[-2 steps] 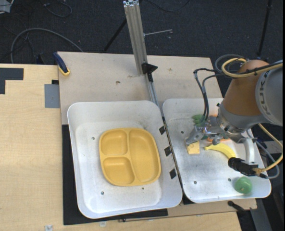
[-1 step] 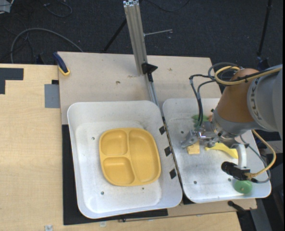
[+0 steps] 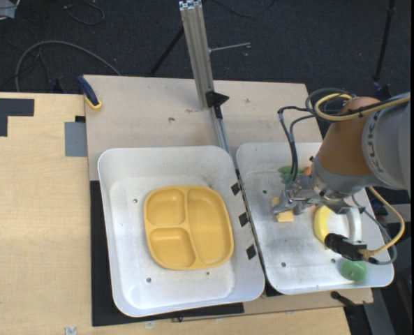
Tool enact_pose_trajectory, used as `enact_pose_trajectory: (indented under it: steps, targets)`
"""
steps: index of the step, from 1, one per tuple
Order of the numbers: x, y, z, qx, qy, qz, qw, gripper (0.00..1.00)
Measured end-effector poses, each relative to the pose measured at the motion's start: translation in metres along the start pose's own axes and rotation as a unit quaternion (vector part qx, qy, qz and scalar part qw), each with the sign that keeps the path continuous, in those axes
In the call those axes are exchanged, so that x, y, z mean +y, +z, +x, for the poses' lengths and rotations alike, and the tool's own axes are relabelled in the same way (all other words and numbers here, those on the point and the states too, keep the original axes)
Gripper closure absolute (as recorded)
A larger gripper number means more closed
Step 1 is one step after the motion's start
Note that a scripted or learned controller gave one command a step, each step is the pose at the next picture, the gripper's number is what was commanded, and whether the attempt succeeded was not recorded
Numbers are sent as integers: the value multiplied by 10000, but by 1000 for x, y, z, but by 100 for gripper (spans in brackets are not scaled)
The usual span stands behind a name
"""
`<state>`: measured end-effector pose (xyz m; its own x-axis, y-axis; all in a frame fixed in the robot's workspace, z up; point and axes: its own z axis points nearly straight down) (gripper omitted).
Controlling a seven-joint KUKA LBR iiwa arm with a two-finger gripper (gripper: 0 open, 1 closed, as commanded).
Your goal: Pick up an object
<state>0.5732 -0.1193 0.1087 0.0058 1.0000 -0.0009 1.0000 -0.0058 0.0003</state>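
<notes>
In the camera view, two white bins are being carried side by side on the bench [image 3: 151, 110]. The left bin [image 3: 123, 187] is being occupied by a yellow divided plate [image 3: 189, 227], which is lying flat near its middle with three compartments facing up. The grey arm [image 3: 346, 152] is being extended from the right over the right bin [image 3: 290, 257], with its orange band turned towards the camera. The gripper [image 3: 290, 202] is being held low over the upper middle of that bin. How far it is spread cannot be told from this angle, and nothing is being seen clamped in it. A pale yellow block [image 3: 285, 217] is lying on the bin floor just below the gripper in the picture, very near its tip; whether the two are touching cannot be told. A yellow curved piece [image 3: 321, 223] is lying just to the right of the block, partly under the arm. A green lump [image 3: 353, 270] is resting in the near right corner of the same bin, well apart from the gripper. A green scrap [image 3: 286, 171] is being half hidden behind the cables near the bin's far edge. A metal post [image 3: 196, 47] is standing tilted at the back of the bench, between the two bins.
</notes>
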Motion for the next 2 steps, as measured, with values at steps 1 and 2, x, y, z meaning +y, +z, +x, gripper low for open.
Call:
enact_pose_trajectory:
  steps: [1, 2]
  targets:
    - [5, -62, -2, 3, -31, -8, 10000, 100]
    - [5, -110, -3, 4, -31, 0, 10000, 100]
